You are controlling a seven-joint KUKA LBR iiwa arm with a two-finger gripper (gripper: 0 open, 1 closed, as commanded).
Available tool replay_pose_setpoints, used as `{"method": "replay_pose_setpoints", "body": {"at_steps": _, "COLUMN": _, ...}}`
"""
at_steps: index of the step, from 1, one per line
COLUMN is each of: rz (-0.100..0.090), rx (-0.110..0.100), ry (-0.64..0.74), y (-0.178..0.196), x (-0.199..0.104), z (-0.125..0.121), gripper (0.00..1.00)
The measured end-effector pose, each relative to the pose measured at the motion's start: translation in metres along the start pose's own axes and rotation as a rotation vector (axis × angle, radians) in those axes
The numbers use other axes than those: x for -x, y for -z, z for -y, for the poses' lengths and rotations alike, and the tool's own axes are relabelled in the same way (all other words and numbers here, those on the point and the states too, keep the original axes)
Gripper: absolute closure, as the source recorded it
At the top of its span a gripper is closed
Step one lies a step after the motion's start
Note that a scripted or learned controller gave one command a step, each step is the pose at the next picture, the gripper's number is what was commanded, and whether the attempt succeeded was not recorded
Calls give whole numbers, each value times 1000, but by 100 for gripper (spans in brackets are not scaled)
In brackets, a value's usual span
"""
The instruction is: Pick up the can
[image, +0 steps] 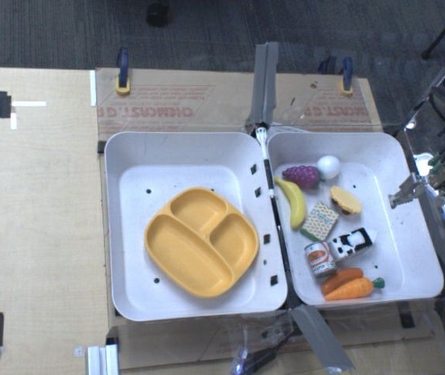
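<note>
The can (321,258) is small, with a red label and a silver top. It stands in the front part of the right bin (386,233), just above two carrots (347,285) and beside a black-and-white toy (353,242). My gripper (410,191) hangs over the bin's right rim, well to the right of the can and a little behind it, with nothing seen in it. The arm behind it is cut off by the view's edge.
The right bin also holds a banana (292,201), purple grapes (303,176), a white ball (328,166), a bread roll (346,201) and a speckled square block (320,220). A yellow divided plate (200,241) lies in the left bin (120,209).
</note>
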State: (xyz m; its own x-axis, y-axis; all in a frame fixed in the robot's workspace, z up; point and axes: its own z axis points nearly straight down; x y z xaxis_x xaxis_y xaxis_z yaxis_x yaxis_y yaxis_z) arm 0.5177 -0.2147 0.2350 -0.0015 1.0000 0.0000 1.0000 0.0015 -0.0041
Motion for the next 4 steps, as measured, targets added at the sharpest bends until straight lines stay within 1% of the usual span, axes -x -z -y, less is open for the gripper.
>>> {"method": "replay_pose_setpoints", "body": {"at_steps": 1, "rz": 1, "rx": 1, "ry": -81, "y": -33, "x": -43, "z": -64, "gripper": 0}}
{"method": "replay_pose_setpoints", "body": {"at_steps": 2, "rz": 0, "rx": -1, "ry": -247, "y": -106, "x": -96, "z": -88, "gripper": 0}}
{"method": "replay_pose_setpoints", "body": {"at_steps": 3, "rz": 1, "rx": 1, "ry": -417, "y": -109, "x": -86, "z": -95, "gripper": 0}}
{"method": "replay_pose_setpoints", "body": {"at_steps": 4, "rz": 0, "rx": -1, "ry": -171, "y": -145, "x": -114, "z": -35, "gripper": 0}}
